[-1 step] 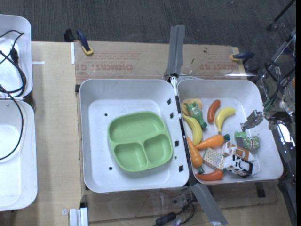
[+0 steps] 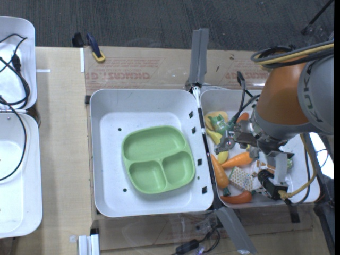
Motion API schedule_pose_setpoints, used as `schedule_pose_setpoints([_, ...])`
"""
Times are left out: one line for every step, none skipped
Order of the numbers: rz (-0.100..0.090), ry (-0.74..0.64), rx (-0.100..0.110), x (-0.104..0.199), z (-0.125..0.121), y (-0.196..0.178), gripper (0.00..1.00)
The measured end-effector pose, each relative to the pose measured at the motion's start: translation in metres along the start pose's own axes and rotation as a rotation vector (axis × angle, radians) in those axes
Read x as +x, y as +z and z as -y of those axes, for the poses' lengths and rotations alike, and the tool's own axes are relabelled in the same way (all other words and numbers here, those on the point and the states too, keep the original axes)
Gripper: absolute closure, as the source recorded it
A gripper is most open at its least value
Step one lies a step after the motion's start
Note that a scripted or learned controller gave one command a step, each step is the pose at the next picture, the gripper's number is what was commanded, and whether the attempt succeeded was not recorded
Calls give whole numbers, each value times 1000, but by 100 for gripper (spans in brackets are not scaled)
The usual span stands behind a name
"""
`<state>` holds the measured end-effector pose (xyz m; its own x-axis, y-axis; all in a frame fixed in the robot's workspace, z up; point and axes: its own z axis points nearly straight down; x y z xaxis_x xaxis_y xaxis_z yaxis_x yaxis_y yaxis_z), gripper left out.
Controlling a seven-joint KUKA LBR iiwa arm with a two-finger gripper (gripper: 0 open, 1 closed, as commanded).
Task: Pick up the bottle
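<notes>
The right bin (image 2: pixel 207 97) holds a heap of toy food under the arm. A small green item (image 2: pixel 216 122) lies at its back left on a yellow piece; it may be the bottle, but I cannot tell. The gripper (image 2: pixel 248 149) hangs low over the middle of the heap, just above an orange carrot (image 2: pixel 237 160), to the right of and nearer than the green item. The grey and orange wrist (image 2: pixel 281 102) hides the bin's right half.
The left bin (image 2: pixel 106 142) holds a green divided plate (image 2: pixel 158 158). Around the gripper lie a banana (image 2: pixel 213 136), a second carrot (image 2: pixel 220 175), a red pepper (image 2: pixel 237 197) and a checkered piece (image 2: pixel 241 179). Cables (image 2: pixel 305 182) loop at the right bin's right edge.
</notes>
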<state>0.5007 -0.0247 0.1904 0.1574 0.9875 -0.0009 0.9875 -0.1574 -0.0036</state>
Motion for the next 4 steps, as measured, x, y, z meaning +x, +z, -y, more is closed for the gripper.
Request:
schedule_pose_setpoints([1,167,-1,-43,-70,-37,0])
schedule_pose_setpoints([2,-116,-2,-18,-63,-110,0])
schedule_pose_setpoints([1,22,0,1,-73,0,0])
schedule_pose_setpoints([0,-126,0,-58,-88,67,0])
